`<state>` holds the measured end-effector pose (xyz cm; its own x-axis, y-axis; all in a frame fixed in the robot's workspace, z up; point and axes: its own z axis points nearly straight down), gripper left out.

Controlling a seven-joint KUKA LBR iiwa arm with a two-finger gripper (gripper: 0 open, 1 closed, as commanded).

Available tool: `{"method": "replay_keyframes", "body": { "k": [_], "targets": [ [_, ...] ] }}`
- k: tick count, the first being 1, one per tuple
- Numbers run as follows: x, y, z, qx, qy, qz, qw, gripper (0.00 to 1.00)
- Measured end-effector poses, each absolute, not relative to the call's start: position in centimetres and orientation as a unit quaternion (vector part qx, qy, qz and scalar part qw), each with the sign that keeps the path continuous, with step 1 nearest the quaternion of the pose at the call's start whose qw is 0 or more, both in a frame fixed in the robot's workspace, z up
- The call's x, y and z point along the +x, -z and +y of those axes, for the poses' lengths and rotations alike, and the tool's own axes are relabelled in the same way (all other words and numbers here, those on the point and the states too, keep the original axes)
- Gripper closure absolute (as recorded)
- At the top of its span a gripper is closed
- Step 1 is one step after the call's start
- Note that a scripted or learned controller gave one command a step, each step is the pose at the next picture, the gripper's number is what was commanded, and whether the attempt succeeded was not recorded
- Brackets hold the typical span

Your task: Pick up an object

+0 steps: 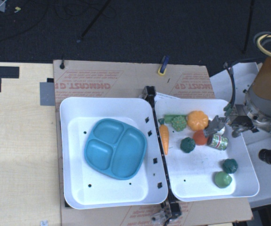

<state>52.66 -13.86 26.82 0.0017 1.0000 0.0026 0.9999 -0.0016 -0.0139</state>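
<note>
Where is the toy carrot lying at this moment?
The toy carrot lies in the right bin, along its left wall next to the divider, just below the broccoli piece and left of a dark green ball.

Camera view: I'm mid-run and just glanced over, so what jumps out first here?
The big blue plate with its three compartments, lying alone in the left bin. Next, the bright clutter in the right bin: an orange, a carrot along the divider, broccoli and a green ball near the front corner. The claw hangs at the right, over a small can beside a red ball.
</note>
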Motion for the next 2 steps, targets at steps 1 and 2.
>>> {"method": "replay_keyframes", "body": {
  "k": [1, 2],
  "targets": [
    [52.8, -27.4, -13.9, -0.707, -0.0009, -0.707, 0.002, 0.00],
    [52.8, -23.0, -13.6, -0.707, -0.0022, -0.707, 0.004, 0.00]
  ]
}}
